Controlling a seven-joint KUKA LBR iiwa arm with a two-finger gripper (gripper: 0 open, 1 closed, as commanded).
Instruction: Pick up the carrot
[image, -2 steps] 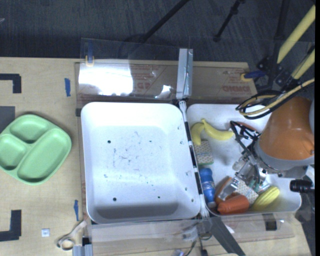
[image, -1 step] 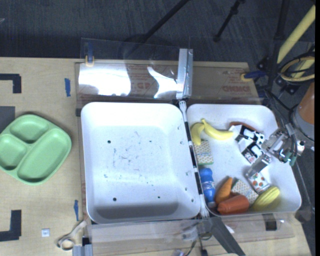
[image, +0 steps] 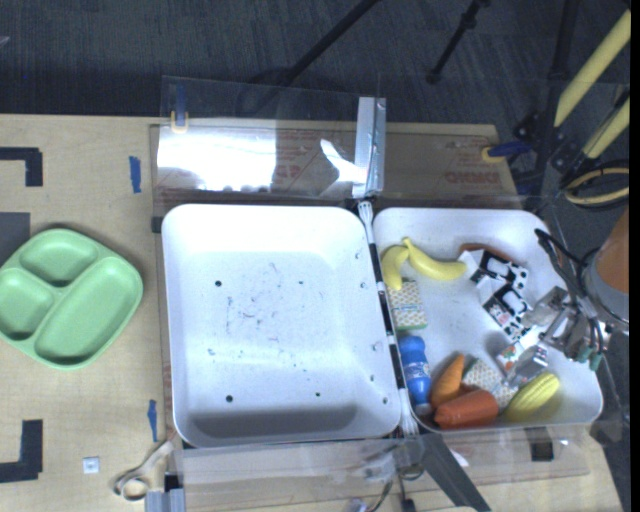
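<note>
Gripper (image: 515, 318) hovered in right bin (image: 450, 225), far-right of carrot (image: 449, 376); finger state indiscernible. No legible labels.

Single fixed overhead cam, looking down at a slant on the worktop (image: 80, 140).
Mid-range framing: both white bins sit side by side, left bin (image: 190, 250) centre-frame, right bin (image: 440, 225) toward the right edge; dark floor across the top marks the far side, near worktop edge at the bottom. Arm (image: 615, 275) enters from the right.
</note>
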